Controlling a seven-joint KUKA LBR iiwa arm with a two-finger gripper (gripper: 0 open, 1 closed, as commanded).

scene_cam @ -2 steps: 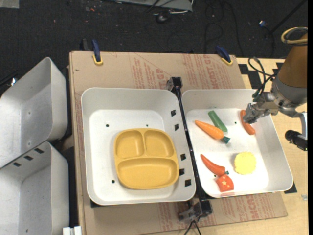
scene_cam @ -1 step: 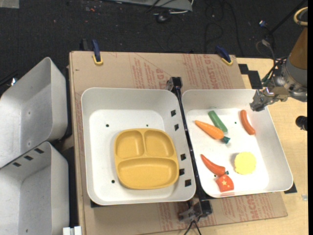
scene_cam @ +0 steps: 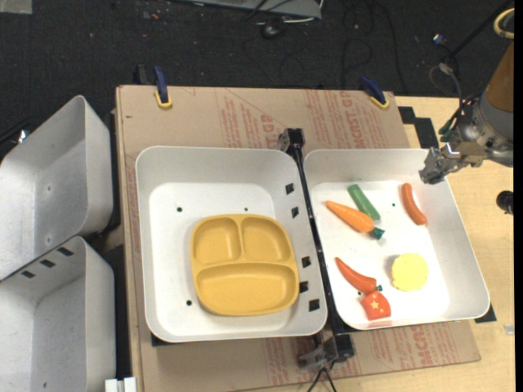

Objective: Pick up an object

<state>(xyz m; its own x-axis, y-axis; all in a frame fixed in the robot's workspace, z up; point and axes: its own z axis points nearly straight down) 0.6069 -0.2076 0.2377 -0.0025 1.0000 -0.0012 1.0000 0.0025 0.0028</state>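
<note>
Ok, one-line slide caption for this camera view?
Gripper hovers at the right bin's far corner, above the sausage; yellow tray in left bin.

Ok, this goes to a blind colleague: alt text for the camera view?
The gripper hovers at the right bin's far right edge, above a sausage, carrot, green piece, chili, yellow disc and strawberry. The left bin holds a yellow divided plate.

— Where's there room to come down in the right bin [scene_cam: 458, 219]?

— The near-right floor is bare. Elsewhere the carrot [scene_cam: 354, 217] touches the green piece [scene_cam: 364, 202], and the red pepper [scene_cam: 357, 274] seems to touch the strawberry [scene_cam: 376, 305].

— And the sausage [scene_cam: 413, 203]?

— Clear all round, though near the far wall. The yellow disc [scene_cam: 409, 272] also stands apart.
</note>
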